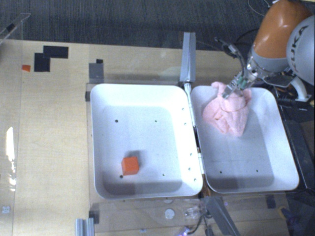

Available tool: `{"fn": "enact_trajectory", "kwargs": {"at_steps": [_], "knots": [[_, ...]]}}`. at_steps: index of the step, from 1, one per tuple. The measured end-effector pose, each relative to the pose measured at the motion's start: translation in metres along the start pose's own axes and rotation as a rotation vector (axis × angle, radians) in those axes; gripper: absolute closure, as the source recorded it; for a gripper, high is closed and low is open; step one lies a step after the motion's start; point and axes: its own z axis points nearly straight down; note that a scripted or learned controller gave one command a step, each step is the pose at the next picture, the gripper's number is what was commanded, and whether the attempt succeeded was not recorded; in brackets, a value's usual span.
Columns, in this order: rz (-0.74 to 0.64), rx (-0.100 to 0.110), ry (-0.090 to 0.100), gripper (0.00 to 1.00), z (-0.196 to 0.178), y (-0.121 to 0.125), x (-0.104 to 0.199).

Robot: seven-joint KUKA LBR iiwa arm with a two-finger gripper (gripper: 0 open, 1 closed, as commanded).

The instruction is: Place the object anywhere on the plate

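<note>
While the arm leans in from the right, things stand thus:

Bench (54, 132): pale wood, bearing two shallow white bins side by side.
Left bin (106, 132): holds a small orange block (130, 165) near its front-left.
Right bin (261, 161): holds a pink cloth (227, 116), bunched in a soft heap at the back-left.
Plate: I cannot make one out — the task's target is unclear.
Arm (283, 33): reaching down at a slant over the right bin's back edge.
Gripper (235, 88): tip at the cloth's upper edge, seemingly touching it; too small to tell how the jaws stand.
Risk: a pinch on a loose fold may slip or lift only a corner — the limp cloth could drag, unfurl or drop short of any target.
</note>
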Motion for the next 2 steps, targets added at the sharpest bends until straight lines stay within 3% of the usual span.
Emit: {"fn": "enact_trajectory", "kwargs": {"at_steps": [1, 2], "knots": [[-0.007, 0.0, 0.001, 1.0, -0.042, 0.004, -0.001], [-0.41, -0.001, 0.002, 1.0, -0.053, 0.017, 0.043]]}}
